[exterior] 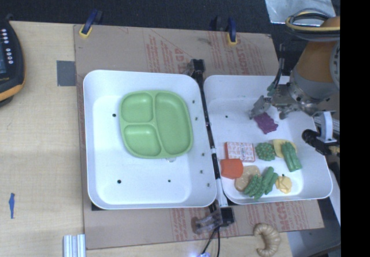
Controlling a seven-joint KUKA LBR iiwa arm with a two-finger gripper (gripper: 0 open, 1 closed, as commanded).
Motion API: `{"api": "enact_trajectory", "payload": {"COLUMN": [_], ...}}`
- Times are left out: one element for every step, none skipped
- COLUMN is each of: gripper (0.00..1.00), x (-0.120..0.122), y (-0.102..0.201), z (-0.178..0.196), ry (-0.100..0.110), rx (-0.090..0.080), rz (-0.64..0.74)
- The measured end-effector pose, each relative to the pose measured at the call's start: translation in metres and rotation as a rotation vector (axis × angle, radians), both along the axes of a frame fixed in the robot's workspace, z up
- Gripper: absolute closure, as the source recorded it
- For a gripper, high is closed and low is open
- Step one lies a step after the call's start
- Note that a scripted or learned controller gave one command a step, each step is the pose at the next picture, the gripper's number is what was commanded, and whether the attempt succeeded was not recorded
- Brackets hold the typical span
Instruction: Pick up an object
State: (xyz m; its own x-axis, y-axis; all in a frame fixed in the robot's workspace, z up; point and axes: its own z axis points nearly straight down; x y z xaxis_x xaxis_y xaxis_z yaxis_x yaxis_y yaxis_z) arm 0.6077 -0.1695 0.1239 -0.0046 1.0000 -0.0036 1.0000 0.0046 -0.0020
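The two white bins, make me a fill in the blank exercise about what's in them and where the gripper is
1. The green divided plate lies in the ____ bin in the camera view.
2. The plate has ____ compartments.
3. The gripper hangs over the right bin, right above a ____ toy food piece.
4. The orange-red block sits just ____ the pink checkered piece in the image.

Missing words: left; three; purple; below
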Motion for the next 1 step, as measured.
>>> {"api": "enact_trajectory", "payload": {"gripper": [0.00], "x": [-0.0101], "y": [-0.0324], "z": [-0.0338], "ry": [0.005], "rx": [0.003], "rz": [-0.004]}}
